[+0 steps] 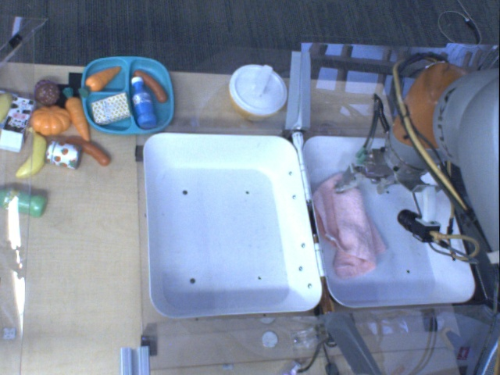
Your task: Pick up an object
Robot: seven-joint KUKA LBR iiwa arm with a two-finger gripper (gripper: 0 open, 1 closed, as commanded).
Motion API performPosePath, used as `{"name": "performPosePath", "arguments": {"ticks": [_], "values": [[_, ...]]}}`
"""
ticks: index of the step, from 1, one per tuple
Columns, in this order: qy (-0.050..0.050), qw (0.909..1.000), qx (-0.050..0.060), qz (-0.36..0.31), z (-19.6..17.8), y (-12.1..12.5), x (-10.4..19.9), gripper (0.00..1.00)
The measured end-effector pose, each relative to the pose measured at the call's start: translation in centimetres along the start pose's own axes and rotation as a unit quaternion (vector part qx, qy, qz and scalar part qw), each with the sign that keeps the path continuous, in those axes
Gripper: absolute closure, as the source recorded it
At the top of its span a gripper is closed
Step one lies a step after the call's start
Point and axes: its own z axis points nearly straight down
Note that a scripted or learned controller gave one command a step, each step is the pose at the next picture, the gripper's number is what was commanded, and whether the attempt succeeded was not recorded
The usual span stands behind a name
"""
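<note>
A pale wooden surface (86, 241) fills the lower part of the view, and beyond its far edge lies a dark grey carpeted floor (219, 10). Light is even and soft, with a bright glare streak near the left edge of the surface. At the far left corner sits a clutter of toy food (55, 127) beside a blue divided plate (127, 94). A white lidded cup (258, 91) stands at the far edge, near the middle. A green cylinder (25, 202) lies by the left edge. Metal frame pieces (355, 342) and clear brackets show along the near edge, and a thin cable (457, 18) loops on the floor at the far right.
</note>
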Motion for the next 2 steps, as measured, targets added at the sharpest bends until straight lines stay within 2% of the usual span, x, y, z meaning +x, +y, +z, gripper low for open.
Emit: {"name": "performPosePath", "arguments": {"ticks": [1, 2], "values": [[0.0, 0.9993, 0.001, -0.039, -0.1, -8.9, -0.9, 0.0], [0.001, 0.9999, -0.001, -0.016, -0.2, -7.6, 3.3, 0.0]]}}
